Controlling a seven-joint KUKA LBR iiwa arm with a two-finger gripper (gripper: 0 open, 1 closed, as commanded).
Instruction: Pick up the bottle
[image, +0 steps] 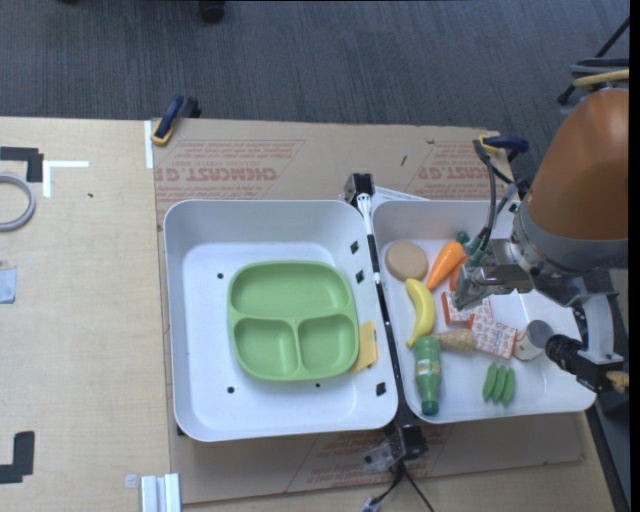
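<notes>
Lying: green bottle in the right bin, below the banana
Gripper: above the carrot; finger state unclear

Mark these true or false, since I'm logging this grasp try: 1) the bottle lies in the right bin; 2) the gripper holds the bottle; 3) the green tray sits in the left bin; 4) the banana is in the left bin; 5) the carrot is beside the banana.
1) True: the bottle lies in the right bin.
2) False: the gripper is above the carton, apart from the bottle.
3) True: the tray sits in the left bin.
4) False: the banana is in the right bin.
5) True: the carrot is beside it.
</notes>
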